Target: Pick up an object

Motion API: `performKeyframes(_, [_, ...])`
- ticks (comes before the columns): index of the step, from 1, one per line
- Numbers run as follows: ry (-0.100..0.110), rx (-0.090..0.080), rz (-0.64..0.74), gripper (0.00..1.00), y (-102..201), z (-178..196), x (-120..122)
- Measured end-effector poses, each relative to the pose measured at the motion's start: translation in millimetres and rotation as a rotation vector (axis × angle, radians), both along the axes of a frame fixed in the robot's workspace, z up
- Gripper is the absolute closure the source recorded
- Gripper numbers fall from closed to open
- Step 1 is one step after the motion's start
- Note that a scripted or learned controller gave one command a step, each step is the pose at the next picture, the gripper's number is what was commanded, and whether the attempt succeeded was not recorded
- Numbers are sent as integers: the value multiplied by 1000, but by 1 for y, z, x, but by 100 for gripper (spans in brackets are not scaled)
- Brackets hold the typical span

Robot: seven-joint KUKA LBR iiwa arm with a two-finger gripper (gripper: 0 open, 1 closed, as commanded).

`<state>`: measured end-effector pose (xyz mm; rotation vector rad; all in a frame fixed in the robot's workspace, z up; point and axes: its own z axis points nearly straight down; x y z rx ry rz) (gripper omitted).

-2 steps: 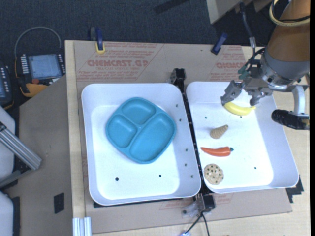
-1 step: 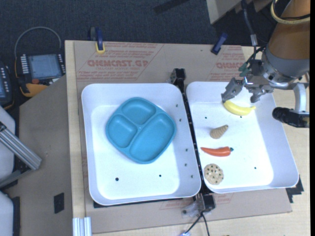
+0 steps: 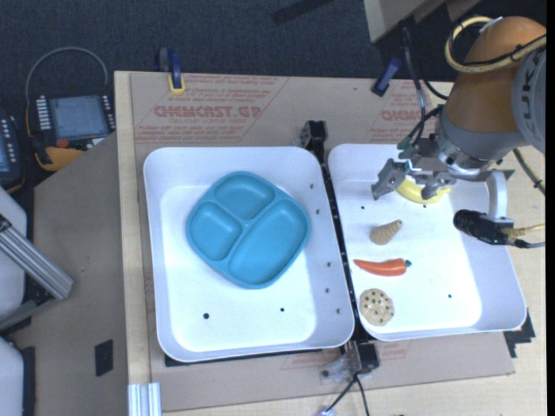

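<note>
Two shallow white bins sit side by side on the counter: the left bin carries a blue three-compartment plastic plate. In the right bin, the end effector hangs over a round yellow object, its fingers apart with nothing between them; a tan cone, a red chili pepper and a speckled round cookie lie nearer the front.

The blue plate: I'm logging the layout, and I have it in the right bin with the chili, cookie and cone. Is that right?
Not quite. The camera view shows the blue plate in the left bin, alone. The chili, cookie and cone are in the right bin, as you have them.
</note>
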<state>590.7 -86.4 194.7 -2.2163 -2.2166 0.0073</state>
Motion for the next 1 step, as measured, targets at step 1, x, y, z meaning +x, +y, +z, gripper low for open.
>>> performKeyframes(1, [0, 0, -2, 0, -5, -52, -10])
